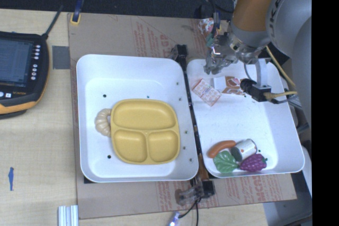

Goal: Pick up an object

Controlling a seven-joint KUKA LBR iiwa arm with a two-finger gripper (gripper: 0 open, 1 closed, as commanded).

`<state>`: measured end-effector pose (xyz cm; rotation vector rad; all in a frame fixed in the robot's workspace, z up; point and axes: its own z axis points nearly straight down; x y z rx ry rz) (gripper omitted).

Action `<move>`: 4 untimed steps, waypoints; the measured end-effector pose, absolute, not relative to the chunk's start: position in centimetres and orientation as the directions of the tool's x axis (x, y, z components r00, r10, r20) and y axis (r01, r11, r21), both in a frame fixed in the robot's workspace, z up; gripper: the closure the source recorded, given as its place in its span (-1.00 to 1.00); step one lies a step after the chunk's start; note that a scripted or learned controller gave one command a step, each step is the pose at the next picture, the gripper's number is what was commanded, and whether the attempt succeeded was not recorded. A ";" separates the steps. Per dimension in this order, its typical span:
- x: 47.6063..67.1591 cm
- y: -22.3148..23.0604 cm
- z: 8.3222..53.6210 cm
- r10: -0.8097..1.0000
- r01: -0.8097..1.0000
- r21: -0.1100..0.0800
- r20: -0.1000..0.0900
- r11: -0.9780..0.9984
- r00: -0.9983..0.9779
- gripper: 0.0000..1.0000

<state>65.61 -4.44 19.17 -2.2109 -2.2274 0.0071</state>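
While jaws (214, 67) hover, pink-white packet (205, 91) lies flat; crinkled.

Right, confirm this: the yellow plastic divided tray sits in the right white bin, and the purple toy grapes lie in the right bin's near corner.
Wrong on one count. The camera view shows the yellow plastic divided tray in the left white bin, not the right one. The rest holds: the purple toy grapes lie in the right white bin's near corner.
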 end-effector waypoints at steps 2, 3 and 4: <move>58.9 -10.3 14.3 1.000 1.000 -0.005 -0.002 0.004 -0.004 1.00; 60.5 0.0 19.2 1.000 1.000 -0.003 -0.001 0.008 -0.008 1.00; 58.8 -7.7 19.2 1.000 1.000 -0.005 -0.001 0.003 -0.003 1.00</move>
